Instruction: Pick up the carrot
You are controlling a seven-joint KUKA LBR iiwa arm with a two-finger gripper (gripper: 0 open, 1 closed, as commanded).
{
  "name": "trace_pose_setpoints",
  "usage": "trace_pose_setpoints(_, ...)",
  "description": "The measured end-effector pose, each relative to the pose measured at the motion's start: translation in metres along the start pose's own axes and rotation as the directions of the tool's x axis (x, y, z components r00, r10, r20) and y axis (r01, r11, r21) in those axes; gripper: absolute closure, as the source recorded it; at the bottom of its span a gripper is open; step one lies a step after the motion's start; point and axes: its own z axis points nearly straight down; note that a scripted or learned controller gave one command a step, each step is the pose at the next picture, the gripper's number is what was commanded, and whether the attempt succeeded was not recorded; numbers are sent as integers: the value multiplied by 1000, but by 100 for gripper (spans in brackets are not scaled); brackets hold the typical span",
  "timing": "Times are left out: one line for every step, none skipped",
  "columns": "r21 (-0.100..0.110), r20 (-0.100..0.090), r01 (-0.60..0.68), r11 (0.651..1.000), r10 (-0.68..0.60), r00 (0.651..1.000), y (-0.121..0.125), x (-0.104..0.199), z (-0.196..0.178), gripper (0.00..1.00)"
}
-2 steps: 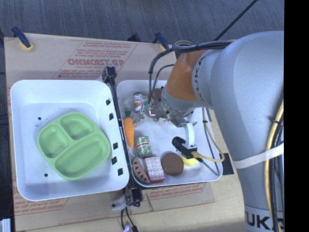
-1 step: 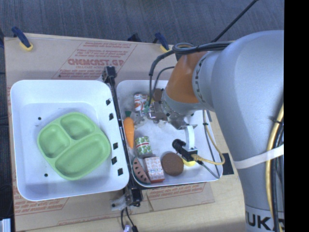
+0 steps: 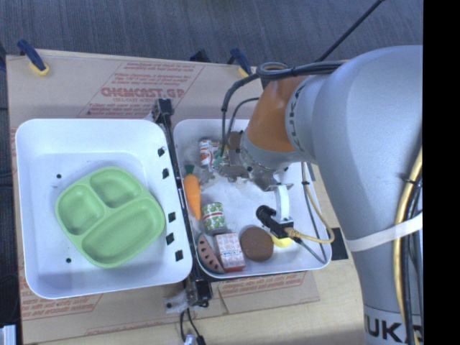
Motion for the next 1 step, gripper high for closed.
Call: trace_pose_setpoints(0, -1, 0, 1000, 0, 1000, 0, 0, 0, 0)
